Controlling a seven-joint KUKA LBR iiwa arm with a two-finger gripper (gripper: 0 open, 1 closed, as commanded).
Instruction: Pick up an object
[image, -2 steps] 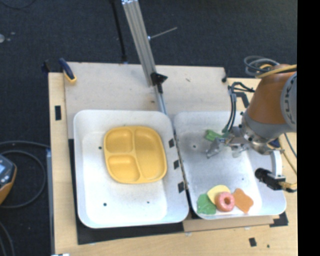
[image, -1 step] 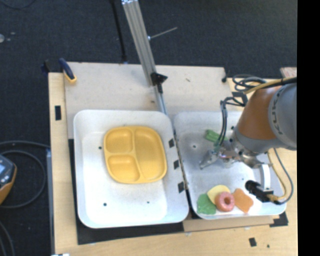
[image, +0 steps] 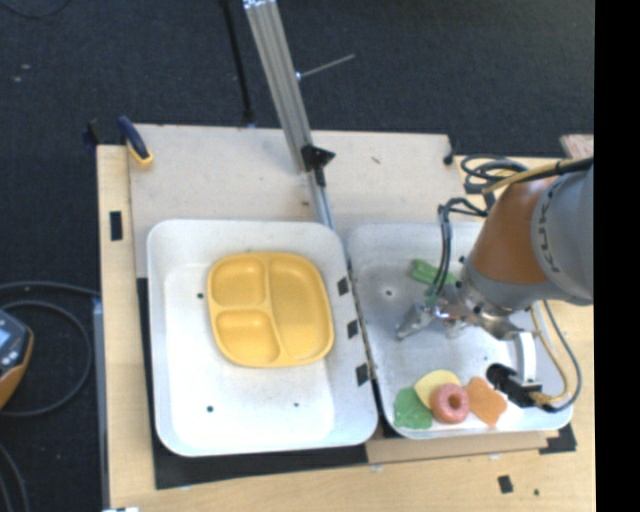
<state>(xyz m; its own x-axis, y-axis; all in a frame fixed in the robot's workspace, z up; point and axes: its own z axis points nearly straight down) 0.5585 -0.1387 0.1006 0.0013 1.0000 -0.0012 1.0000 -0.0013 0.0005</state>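
Four toys sit closest, crowded against the near wall of the right bin (image: 385, 262): a green leaf (image: 411, 409) at the left, a yellow piece (image: 436, 383) just behind it, a pink donut (image: 451, 403) touching both, and an orange block (image: 487, 400) at the right, pressed against the donut.

Farther in, near the middle of the same bin, the gripper (image: 412, 324) hangs low over bare white floor, its metal end pointing toward the left bin (image: 180, 400). Whether it is open or closed cannot be told from this angle. It is well apart from the four toys. The arm (image: 530, 245) comes in from the right, its orange band above the grey wrist, and covers the bin's right part.

A green stick (image: 424, 270) lies just beyond the gripper, toward the far wall. It is close to the gripper, though contact cannot be judged, since cables cross in front of it.

In the left bin, a yellow plate (image: 270, 307) lies flat — three compartments, one long at the right and two smaller at the left. It sits toward the far half of the bin, apart from every wall. Small black clips (image: 351, 329) line the seam between the two bins.

Both bins rest on the bench (image: 200, 165). A metal post (image: 275, 60) rises at a slant from the bench's far side, behind the seam, and a blue clamp (image: 135, 140) grips the far left corner.
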